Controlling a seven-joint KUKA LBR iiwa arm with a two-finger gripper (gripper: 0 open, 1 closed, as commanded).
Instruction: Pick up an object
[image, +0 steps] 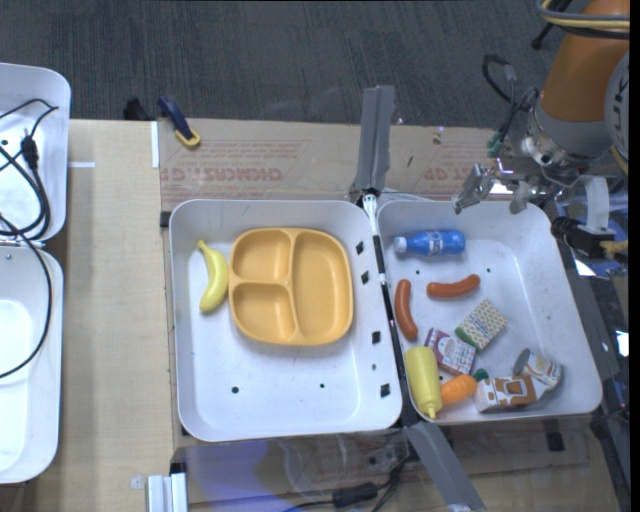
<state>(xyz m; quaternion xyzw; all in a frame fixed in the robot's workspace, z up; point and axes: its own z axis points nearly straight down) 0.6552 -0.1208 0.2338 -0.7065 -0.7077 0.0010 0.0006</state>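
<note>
My gripper (494, 193) hangs above the far edge of the right bin (560, 330), its two fingers spread open with nothing between them. Just below and to its left a blue bottle (430, 242) lies on its side. Further into the bin are two sausages, one (453, 288) in the middle and one (405, 308) by the left wall. Close to the near rim lie a checked packet (482, 323), a red and white pouch (452, 351), a yellow squeeze bottle (423, 380), a carrot (459, 390) and a small carton (505, 392).
The left bin (290, 400) holds a yellow divided plate (292, 285) and a banana (212, 277). A grey divider post (375, 140) stands between the bins at the back. Cables and white trays (30, 300) sit at the far left.
</note>
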